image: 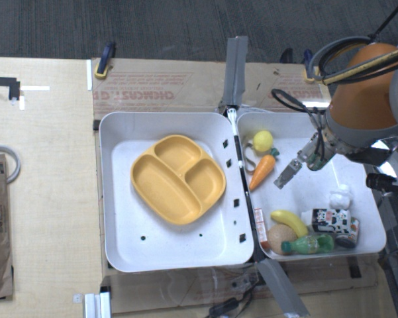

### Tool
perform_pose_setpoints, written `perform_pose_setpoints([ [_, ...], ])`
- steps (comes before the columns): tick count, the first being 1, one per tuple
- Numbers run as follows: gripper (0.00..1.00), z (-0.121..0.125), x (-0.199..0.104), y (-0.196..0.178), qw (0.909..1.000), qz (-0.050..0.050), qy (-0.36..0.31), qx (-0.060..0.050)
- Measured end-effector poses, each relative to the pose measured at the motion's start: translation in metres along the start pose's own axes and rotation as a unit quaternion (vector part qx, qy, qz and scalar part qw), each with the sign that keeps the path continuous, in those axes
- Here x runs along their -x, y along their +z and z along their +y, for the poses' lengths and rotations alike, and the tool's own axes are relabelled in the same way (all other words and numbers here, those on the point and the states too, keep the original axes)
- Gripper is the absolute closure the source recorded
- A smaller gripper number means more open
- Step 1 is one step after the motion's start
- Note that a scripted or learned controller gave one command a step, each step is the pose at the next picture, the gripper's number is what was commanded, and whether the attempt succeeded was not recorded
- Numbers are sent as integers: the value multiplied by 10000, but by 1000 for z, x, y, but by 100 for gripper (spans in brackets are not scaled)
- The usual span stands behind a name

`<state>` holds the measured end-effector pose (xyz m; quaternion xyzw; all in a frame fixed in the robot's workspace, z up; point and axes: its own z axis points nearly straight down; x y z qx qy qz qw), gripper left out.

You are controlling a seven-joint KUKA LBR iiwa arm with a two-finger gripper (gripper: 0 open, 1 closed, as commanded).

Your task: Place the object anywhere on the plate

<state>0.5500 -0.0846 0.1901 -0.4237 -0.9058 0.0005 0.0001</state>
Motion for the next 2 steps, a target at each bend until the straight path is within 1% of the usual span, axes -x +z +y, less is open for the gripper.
perform_pose_setpoints([
  [1, 0, -94, 0, -6, 9996, 3, -285, -1],
  [2, 0, -139, 55, 3, 9906, -3, -1366, 7],
])
